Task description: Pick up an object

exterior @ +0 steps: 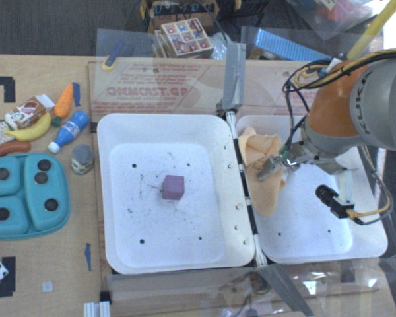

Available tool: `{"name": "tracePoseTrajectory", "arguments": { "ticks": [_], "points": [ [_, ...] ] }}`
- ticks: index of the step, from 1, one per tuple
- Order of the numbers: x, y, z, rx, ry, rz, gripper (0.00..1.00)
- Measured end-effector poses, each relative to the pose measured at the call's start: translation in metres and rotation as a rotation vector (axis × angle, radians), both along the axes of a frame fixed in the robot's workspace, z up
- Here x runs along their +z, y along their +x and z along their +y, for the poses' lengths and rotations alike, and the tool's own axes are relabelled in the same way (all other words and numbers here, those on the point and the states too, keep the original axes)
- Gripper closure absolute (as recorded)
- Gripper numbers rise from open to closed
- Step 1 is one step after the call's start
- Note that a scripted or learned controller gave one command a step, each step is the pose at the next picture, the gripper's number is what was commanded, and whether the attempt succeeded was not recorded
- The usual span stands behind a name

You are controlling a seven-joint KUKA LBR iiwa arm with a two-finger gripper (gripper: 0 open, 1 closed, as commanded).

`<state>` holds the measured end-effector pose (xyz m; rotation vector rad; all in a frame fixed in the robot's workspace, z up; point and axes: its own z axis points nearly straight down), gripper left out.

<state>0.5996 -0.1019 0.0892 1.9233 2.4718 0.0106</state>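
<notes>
1. two shallow white bins sit side by side on the bench; the left bin [119, 144] takes up the middle of the camera view, and the right bin [356, 243] lies at 3 o'clock from it.
2. a small purple cube [173, 187] rests near the middle of the left bin's floor, well apart from every wall, with dark specks scattered around it.
3. a tan cloth [261, 170] lies crumpled in the right bin against its 9 o'clock wall, just beside the divide between the bins; its upper folds reach toward 12 o'clock.
4. the grey arm [383, 104] with its orange band [333, 107] comes in from 3 o'clock and bends down over the right bin.
5. the gripper [272, 169] sits low at the cloth's 3 o'clock edge, touching or nearly touching the fabric; whether its fingers are apart, together or clamped on the cloth, i cannot tell.
6. a black cable connector [331, 200] hangs over the right bin's floor at 4 o'clock from the gripper.
7. on the bench at 9 o'clock from the left bin lie a teal tray [26, 193], a small grey can [82, 158], a blue and white bottle [69, 131], a toy banana [30, 129] and a toy carrot [65, 100].
</notes>
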Motion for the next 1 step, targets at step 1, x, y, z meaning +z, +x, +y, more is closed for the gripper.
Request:
{"name": "tracePoseTrajectory", "arguments": {
  "ticks": [1],
  "points": [
    [0.0080,0.0014,-0.0002,-0.003,0.002,-0.002,1.00]
  ]
}}
